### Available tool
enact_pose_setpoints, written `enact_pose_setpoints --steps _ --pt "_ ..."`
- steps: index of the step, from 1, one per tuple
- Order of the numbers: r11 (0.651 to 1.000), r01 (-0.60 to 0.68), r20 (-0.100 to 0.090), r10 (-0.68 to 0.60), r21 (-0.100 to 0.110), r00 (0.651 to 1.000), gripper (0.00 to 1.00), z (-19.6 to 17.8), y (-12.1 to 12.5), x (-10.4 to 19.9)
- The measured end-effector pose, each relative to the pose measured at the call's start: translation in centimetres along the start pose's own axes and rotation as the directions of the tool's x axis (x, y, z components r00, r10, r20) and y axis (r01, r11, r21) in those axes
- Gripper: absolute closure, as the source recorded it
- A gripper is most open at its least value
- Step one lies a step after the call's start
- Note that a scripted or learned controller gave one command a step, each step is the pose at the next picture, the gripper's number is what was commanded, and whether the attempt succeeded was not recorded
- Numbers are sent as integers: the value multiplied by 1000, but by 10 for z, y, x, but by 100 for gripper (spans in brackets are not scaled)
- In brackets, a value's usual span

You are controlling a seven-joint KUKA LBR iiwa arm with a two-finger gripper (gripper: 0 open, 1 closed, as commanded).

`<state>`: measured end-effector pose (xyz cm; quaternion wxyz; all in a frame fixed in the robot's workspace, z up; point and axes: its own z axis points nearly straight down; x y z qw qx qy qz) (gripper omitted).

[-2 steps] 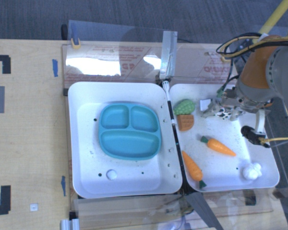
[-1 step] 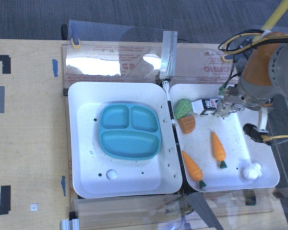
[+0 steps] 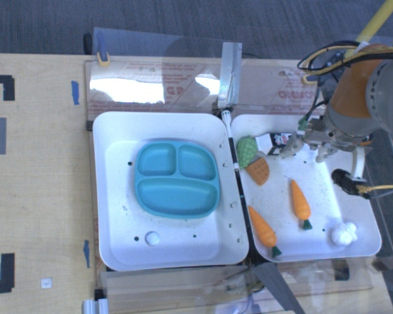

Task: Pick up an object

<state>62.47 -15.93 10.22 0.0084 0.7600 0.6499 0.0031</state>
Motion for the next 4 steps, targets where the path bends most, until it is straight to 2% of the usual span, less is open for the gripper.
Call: enact_pose_setpoints --steps 1,2,3,4 --pt "1000 2 1 -2 -4 1000 100 -11 1 1" --pt "997 78 -7 -78 5 997 100 -134 -18 25" --pt "997 77 -7 -77 15 997 0 -129 -21 25" --pt "970 242 -9 -242 10 970 0 13 -88 5"
